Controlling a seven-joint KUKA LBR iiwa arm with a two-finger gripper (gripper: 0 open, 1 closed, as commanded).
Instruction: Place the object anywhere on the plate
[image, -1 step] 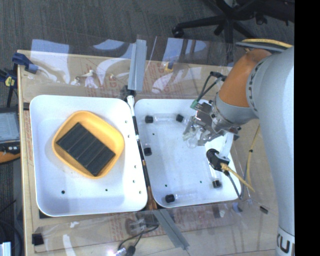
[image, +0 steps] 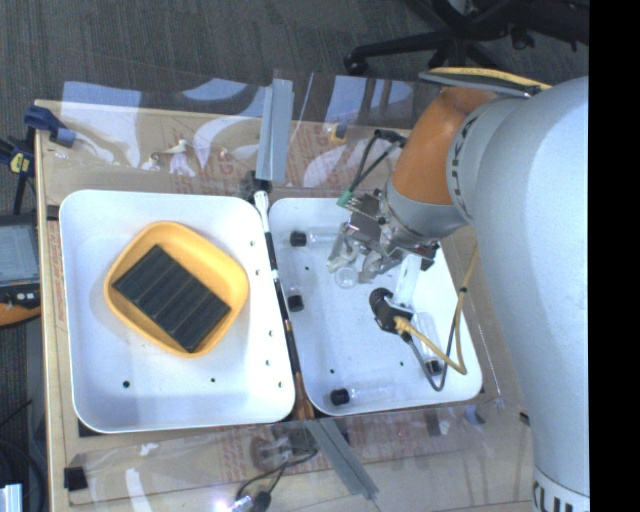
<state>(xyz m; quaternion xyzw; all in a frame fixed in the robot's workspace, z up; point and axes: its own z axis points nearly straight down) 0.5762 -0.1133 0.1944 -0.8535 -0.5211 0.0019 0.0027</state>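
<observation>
Dark ribbed slab (image: 172, 297) lies flat on the yellow plate (image: 232, 272) in the view-left bin (image: 150, 400), long axis running upper-left to lower-right, well apart from the hand (image: 358, 255) over the other bin (image: 370, 370); can't tell if it's spread or closed.

Yellow plate (image: 236, 283) sits in the left bin (image: 90, 385) — gripper (image: 353, 262) hangs over the right bin (image: 325, 350).

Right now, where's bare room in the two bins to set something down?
Left bin: the white strip along the near edge, in front of the yellow plate. Right bin: near-left floor. Crowded: the plate's middle, under a dark ribbed pad, and the right bin's far half, under the arm.
</observation>
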